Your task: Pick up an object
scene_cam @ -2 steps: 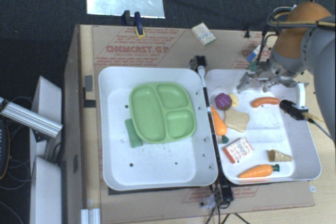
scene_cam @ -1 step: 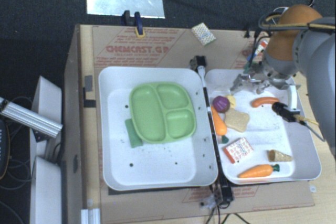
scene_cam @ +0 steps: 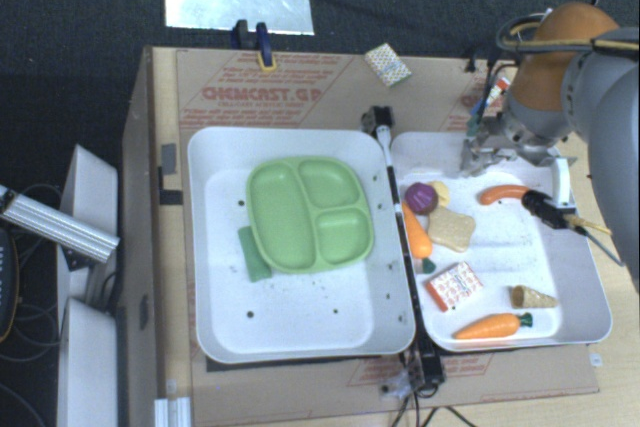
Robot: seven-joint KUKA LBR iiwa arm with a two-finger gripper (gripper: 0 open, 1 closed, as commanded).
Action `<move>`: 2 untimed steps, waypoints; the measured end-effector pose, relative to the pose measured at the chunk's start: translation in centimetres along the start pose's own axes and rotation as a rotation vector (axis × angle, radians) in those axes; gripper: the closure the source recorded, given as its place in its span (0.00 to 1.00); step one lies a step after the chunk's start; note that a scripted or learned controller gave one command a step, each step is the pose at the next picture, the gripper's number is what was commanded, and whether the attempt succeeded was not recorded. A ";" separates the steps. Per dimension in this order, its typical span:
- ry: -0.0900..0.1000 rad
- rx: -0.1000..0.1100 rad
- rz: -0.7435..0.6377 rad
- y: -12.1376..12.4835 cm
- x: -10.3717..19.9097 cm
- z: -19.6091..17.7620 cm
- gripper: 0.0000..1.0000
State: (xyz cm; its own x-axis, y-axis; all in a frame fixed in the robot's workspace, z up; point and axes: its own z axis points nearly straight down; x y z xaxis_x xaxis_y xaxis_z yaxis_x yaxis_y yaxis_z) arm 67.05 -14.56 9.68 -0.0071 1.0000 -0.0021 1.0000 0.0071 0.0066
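My gripper (scene_cam: 484, 159) hangs over the far edge of the right bin (scene_cam: 580, 275), above bare white floor. An orange sausage (scene_cam: 501, 195) lies just in front of it, and I see nothing held. Toward the bin's left side sit a purple ball (scene_cam: 420, 197), a tan slice of bread (scene_cam: 451, 230) and an orange carrot (scene_cam: 417, 232) lying along the divider. Nearer the front are a red and white box (scene_cam: 455, 285), an ice-cream cone (scene_cam: 532, 296) and a second carrot (scene_cam: 490, 325).
The left bin (scene_cam: 225, 315) holds a green divided plate (scene_cam: 308, 214) with a green block (scene_cam: 253, 255) partly under its left edge. A small patterned block (scene_cam: 387, 64) lies on the cardboard behind the bins. The grey arm (scene_cam: 600, 105) comes in from the right.
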 end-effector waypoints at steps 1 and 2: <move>0.000 0.000 0.000 0.0 0.0 0.0 0.00; 0.002 0.005 0.002 -0.1 2.4 1.2 0.00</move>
State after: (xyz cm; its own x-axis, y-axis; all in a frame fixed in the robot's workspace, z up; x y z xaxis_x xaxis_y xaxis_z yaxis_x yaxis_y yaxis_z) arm 66.91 -12.13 8.49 -0.0054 1.0000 0.0002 1.0000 0.0054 0.0016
